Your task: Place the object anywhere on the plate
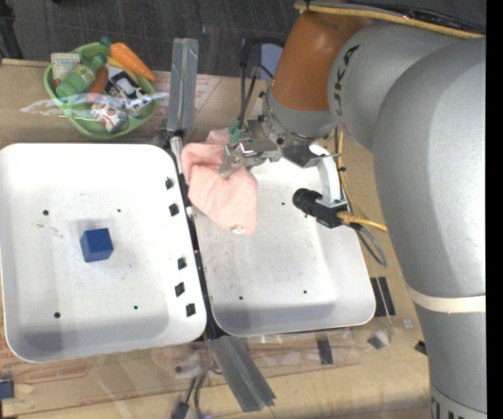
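Pink cloth seen pinched at upper edge by pincer, draped over left rim of right bin. Grasp judged made. No plate identified; placement judged not yet done. Blue cube noted in left bin.

cube in left bin, cloth in right bin
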`<state>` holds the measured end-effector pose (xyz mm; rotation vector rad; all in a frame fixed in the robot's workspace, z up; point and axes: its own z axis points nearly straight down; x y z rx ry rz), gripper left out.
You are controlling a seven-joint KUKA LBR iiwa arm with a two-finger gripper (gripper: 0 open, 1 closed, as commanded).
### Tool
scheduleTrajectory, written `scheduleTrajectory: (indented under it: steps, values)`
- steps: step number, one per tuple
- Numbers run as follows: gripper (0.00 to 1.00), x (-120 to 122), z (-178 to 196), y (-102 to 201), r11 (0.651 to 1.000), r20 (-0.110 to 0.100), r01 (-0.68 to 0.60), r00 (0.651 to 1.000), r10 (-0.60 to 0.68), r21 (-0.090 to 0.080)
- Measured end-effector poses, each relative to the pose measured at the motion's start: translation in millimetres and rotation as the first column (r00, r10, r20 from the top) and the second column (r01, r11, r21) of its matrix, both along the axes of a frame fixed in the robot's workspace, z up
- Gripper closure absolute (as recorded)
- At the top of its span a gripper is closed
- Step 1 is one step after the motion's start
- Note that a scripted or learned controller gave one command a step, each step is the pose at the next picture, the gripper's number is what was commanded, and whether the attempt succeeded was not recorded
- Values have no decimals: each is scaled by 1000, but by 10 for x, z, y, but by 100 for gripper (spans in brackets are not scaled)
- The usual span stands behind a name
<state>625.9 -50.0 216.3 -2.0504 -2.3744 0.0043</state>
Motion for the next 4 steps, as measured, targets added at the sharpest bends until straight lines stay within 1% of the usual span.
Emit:
scheduleTrajectory:
  steps: [1, 2, 3, 4]
  values:
    - [100, 1, 146, 11, 1000, 2, -8, 1000, 8, -1]
    - [100, -130, 67, 556, 916, -1, -402, 916, 402, 1]
    - [100, -114, 140, 1014, 684, 3, -729, 684, 729, 0]
    - [100, -231, 220, 1540, 342, 4, -940, 342, 940, 0]
